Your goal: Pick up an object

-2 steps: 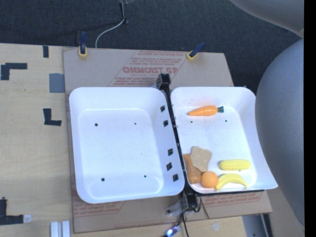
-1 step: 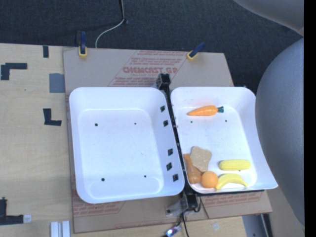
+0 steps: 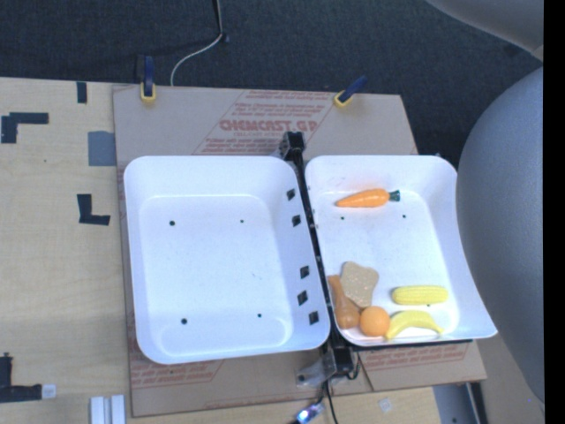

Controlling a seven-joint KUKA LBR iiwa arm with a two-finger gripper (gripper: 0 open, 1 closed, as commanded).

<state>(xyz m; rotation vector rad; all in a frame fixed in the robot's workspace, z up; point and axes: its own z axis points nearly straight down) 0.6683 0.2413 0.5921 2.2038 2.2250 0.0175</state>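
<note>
All the toy food sits in the right bin (image 3: 441,193). One carrot (image 3: 363,199) lies alone toward the far end, long axis across the bin, tip pointing left. In the near corner cluster one bread slice (image 3: 358,282), one orange (image 3: 374,321), one corn cob (image 3: 419,295), one banana (image 3: 413,326) and a brownish piece (image 3: 342,306). The grey arm (image 3: 516,237) looms at the right; I cannot tell how the jaws stand. The left bin (image 3: 212,246) holds nothing.

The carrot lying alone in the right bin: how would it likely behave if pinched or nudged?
The carrot looks like a smooth, tapered toy, so probably stiff and light. Its round body may roll when nudged, likely curving toward its thin end. The glossy taper could let fingers slip off toward the tip.
</note>
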